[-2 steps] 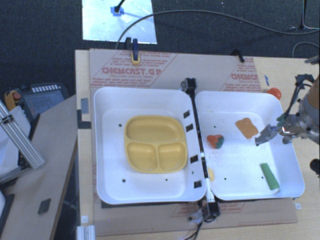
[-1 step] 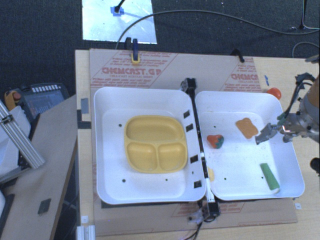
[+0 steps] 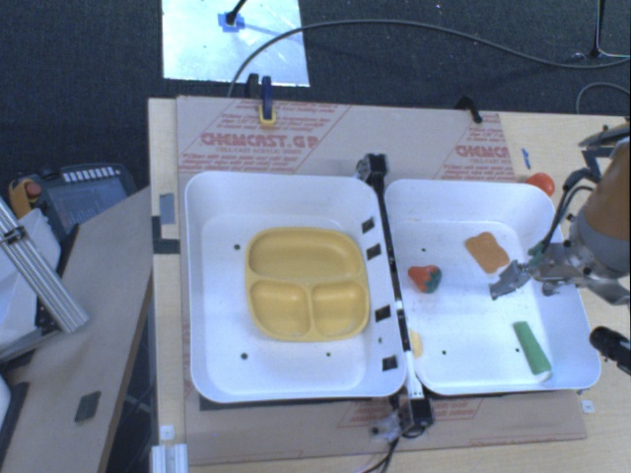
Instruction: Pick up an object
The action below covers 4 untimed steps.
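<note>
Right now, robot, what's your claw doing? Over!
Gripper low over right bin, nothing seen in it. Orange piece just beside; green stick, red toy loose. Nothing blocking.

The 2 white bins [image 3: 463, 372] look like smooth moulded plastic with a soft sheen. The yellow tray [image 3: 306, 282] in the left bin is matt plastic. The green stick [image 3: 531, 348] appears smooth and plastic too. Beneath the bins lies a brown cardboard sheet [image 3: 325, 136], dull, with red printing. The tabletop [image 3: 163, 156] looks like pale unpolished wood. The hand [image 3: 513, 282] is dull grey metal.
</note>
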Motion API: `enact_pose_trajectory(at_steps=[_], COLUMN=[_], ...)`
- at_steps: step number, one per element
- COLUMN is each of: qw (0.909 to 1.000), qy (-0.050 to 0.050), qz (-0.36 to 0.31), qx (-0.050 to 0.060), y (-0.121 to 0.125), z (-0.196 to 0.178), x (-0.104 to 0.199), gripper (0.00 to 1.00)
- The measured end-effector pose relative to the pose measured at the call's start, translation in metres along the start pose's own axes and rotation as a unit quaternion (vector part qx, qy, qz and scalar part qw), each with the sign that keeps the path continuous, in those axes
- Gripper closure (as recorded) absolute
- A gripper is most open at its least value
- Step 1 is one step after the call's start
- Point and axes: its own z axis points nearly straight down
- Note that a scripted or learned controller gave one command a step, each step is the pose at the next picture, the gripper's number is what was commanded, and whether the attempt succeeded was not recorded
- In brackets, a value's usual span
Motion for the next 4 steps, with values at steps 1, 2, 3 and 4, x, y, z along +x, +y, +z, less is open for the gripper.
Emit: enact_pose_trajectory(at_steps=[1,2,3,4], qw=[1.0,1.0,1.0,1.0], qy=[0.0,0.0,-0.001,-0.001], qz=[0.0,0.0,0.0,-0.001], qx=[0.0,0.0,-0.002,-0.004], y=[0.004,0.004,0.005,0.011], z=[0.062,0.09,0.078,0.032], x=[0.0,0.0,0.0,-0.007], gripper=[0.0,0.0,1.0,1.0])
